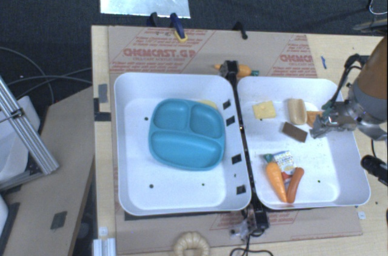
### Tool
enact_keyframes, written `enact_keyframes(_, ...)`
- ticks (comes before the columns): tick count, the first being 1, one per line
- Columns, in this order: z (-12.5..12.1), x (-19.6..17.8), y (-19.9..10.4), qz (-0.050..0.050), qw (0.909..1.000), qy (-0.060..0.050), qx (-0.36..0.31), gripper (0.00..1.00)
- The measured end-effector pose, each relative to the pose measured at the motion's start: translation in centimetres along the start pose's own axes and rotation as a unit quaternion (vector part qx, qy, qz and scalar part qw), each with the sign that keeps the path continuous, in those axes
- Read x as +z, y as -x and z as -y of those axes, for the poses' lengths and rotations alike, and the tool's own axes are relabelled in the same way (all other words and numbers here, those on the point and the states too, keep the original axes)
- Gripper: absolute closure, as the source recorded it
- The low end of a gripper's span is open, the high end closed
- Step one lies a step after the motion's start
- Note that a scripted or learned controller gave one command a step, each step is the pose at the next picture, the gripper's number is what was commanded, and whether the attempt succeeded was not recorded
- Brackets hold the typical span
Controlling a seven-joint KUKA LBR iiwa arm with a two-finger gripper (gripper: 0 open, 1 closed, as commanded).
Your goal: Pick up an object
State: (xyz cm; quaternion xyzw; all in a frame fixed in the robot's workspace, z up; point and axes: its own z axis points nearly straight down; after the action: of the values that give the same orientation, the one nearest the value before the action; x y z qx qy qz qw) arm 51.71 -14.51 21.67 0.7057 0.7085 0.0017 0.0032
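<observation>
The bench carries two shallow white bins side by side. The left bin (130,188) holds a blue divided plate (187,133), and a bit of something pale yellow peeks out behind the plate's far edge.

The right bin (345,185) holds the loose items. A yellow cheese slice (264,110) lies flat toward its far-left part. To the right of it sits a tan bread roll (296,110), and just in front of the roll lies a small dark brown block (294,131), tilted. A small orange piece (313,117) rests beside the roll on its right. Nearer the front edge, a carrot (277,181) and a red sausage (294,184) lie side by side, touching or nearly so, with a crumpled printed packet (282,159) just behind them.

The arm reaches in from the right, and the gripper (321,125) sits low over the right bin's right part, just beside the orange piece and the roll, with the brown block near on its left. How wide the gripper stands is too dark and small to tell, and nothing is clearly seen in its hold
</observation>
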Motion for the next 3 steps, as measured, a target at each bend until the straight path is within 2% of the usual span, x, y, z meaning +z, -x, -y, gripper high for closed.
enact_keyframes(1, -0.1, -0.8, 0.0, -0.001, 1.0000, -0.002, 0.000, 1.00)
enact_keyframes(2, 0.5, 0.2, -5.3, -0.002, 1.0000, -0.003, -0.002, 1.00)
enact_keyframes(3, 1.0, 0.1, -7.3, -0.002, 1.0000, -0.003, -0.001, 1.00)
